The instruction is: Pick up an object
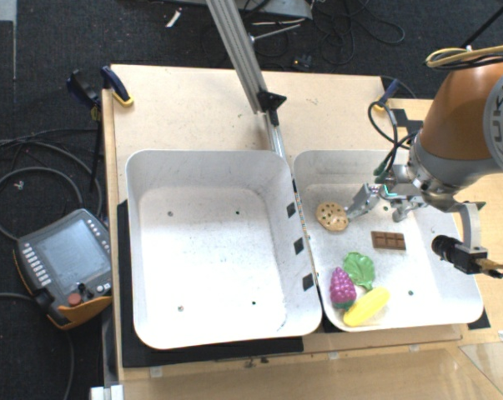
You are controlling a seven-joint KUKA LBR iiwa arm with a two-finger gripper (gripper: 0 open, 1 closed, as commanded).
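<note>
My gripper (379, 207) hangs over the back of the right bin (451, 302), its two fingers spread open with nothing between them. Its left fingertip (359, 205) is just right of a round tan cookie (332, 216). A brown chocolate bar (389, 240) lies a little in front of the gripper. Near the bin's front left are a green leaf (359, 267), a purple bunch of grapes (342, 287) and a yellow banana-like piece (366, 306), close together.
The left bin (151, 223) adjoins the right one along a shared wall with black clips. A slanted metal pole (238, 44) rises from the back of the bench. A teach pendant (63, 265) lies on the floor at left.
</note>
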